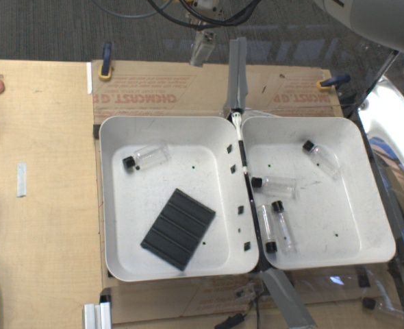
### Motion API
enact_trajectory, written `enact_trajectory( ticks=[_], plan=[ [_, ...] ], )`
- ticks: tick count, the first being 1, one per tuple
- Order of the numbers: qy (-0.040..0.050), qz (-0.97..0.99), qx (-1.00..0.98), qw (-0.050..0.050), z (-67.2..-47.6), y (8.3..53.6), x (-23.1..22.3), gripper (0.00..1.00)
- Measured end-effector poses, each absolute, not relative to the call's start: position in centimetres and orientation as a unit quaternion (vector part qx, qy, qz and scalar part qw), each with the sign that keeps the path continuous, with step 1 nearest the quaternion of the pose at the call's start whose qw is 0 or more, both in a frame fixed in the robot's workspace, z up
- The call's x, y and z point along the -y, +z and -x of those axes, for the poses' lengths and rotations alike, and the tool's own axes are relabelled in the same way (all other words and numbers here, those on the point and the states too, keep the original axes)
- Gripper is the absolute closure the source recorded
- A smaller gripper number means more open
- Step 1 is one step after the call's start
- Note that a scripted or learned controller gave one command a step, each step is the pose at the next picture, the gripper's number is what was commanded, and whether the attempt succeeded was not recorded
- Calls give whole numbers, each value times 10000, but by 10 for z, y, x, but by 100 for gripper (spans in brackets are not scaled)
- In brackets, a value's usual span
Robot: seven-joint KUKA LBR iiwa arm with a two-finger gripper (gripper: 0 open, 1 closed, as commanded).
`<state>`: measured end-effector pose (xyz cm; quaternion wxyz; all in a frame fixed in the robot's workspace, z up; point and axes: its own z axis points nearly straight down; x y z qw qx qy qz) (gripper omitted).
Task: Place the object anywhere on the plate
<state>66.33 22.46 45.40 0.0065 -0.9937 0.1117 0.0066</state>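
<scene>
Vial, clear, with a black cap; one item, lying on its side in the upper-left part of the left bin, cap towards the bin's left wall. It lies well apart from the plate, a black ribbed slab set at a diagonal lower in the same bin. It is taken as the task's object because it shares the plate's bin.

Handling, as judged: light, stiff and smooth-walled. It is likely slippery, it would roll across its long axis if nudged, and it may crack if it is glass and pinched hard. Best hold: across the middle of the clear body, closing square to the long axis. The cap end is darker and easier to find, but it is a shorter surface to hold. On release, laying it along the plate's ribs should check rolling.

Similar stock: four more capped vials in the right bin. One lies near the top right, one near the dividing wall, and a pair lies side by side below.

End effector: apparently the cabled assembly beyond the bins at the top, far from the vial. Whether it is spread or pressed together cannot be told.

Table: carries both bins.
</scene>
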Motion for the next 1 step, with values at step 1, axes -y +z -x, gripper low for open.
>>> enact_trajectory(
  ticks=[1],
  plan=[
    [88,9932,-1156,88,-665,461,-223,100]
  ],
)
